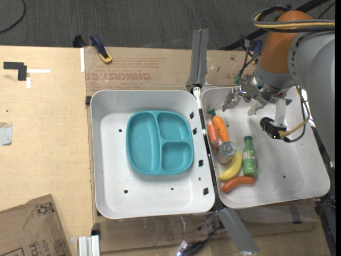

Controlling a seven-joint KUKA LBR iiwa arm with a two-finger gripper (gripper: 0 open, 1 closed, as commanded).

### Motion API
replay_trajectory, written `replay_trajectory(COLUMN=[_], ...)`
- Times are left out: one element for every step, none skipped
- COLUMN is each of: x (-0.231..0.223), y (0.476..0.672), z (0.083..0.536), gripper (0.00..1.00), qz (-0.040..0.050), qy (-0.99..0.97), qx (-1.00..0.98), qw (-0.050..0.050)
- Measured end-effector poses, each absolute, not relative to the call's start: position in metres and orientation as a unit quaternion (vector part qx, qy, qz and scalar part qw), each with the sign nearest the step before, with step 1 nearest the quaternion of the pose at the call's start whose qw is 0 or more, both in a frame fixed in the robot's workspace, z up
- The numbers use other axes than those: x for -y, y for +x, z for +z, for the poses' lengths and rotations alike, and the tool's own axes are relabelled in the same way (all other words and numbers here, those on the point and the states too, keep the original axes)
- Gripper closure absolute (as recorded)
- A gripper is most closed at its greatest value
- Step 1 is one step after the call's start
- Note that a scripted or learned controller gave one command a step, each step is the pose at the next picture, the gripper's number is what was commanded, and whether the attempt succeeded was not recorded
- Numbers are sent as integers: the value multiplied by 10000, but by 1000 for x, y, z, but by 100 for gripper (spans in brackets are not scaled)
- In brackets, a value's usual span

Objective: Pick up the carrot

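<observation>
A teal plastic three-compartment plate (160, 142) lies in the left shallow white bin (106, 159). In the right shallow white bin (303, 183), along its left wall, a small metal can (226, 151) sits beside a green plastic bottle (249, 156), with a yellow banana (232, 169) and a red-orange sausage (238, 183) nearer. A blue-handled clamp (100, 49) rests on the brown cardboard sheet (144, 68) beyond.
</observation>
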State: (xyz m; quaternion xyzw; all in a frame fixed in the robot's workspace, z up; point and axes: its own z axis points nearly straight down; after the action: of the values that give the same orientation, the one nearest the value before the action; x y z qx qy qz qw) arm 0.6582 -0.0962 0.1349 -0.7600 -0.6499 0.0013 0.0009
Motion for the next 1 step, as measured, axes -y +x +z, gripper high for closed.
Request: replay_trajectory(x=[95], y=[664], z=[103], gripper=[0], qz=[-45], qy=[-6899], qx=[7239], qw=[-61])
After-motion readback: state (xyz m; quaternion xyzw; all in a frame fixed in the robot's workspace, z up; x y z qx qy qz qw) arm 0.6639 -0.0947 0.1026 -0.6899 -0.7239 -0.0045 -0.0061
